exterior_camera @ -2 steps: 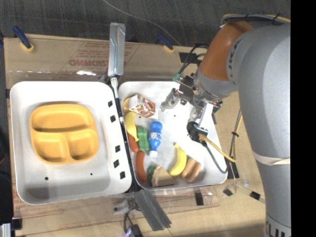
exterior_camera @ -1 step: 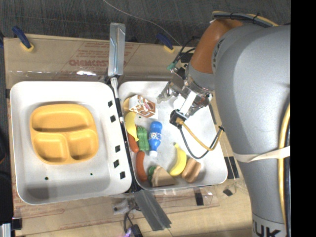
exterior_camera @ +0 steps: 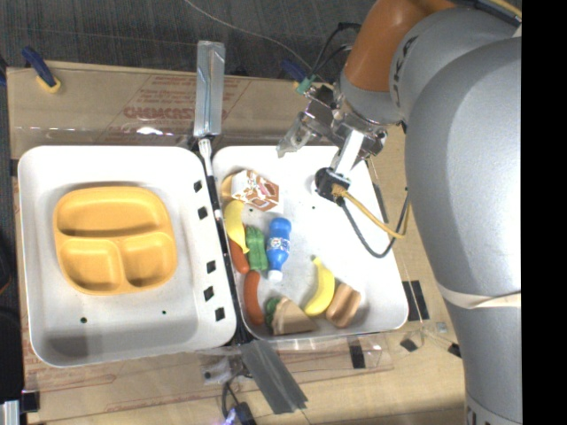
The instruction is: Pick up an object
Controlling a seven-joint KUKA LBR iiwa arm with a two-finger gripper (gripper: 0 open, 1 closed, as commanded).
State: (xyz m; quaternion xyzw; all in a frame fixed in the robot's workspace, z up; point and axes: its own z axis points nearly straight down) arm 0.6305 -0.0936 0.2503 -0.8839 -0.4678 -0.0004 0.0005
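Note:
My gripper (exterior_camera: 299,137) hangs over the far edge of the right bin (exterior_camera: 381,273), above its back left part, with nothing seen in it. Below it in the bin lie several toy foods. A brown and white carton (exterior_camera: 254,189) lies nearest, just in front and to the left of the gripper. Further forward are a yellow banana (exterior_camera: 234,225), a green piece (exterior_camera: 257,251) and a blue bottle (exterior_camera: 278,244). At the front lie a red sausage (exterior_camera: 252,294), a second banana (exterior_camera: 321,289), a brown bread roll (exterior_camera: 345,305) and a tan wedge (exterior_camera: 290,318).
The left bin (exterior_camera: 53,326) holds a yellow divided tray (exterior_camera: 115,235). A metal bar (exterior_camera: 209,87) stands behind the wall between the bins. The arm's grey body (exterior_camera: 461,149) fills the right side. Bare bin floor shows on the right bin's right half.

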